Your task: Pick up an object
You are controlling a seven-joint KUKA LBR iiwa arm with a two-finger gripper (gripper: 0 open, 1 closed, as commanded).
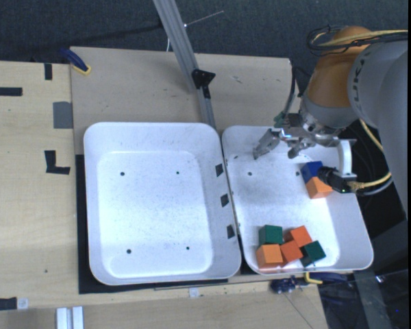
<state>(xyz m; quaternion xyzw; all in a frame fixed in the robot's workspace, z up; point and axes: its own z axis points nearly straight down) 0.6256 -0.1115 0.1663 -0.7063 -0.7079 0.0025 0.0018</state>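
Note:
My gripper (279, 149) hangs over the back part of the right bin (274, 197), its two fingers spread apart with nothing between them. A blue block (312, 171) and an orange block (319, 188) lie just to its right, against the bin's right wall. At the bin's front sits a cluster: a green block (270, 235), orange blocks (269, 255) (300, 236) and a dark green block (314, 252).
The left bin (151, 204) lies beside the right one. A grey metal post (185, 46) slants down to the bins' back edge. The arm's orange band (335, 81) and yellow cables (370, 180) sit at the right.

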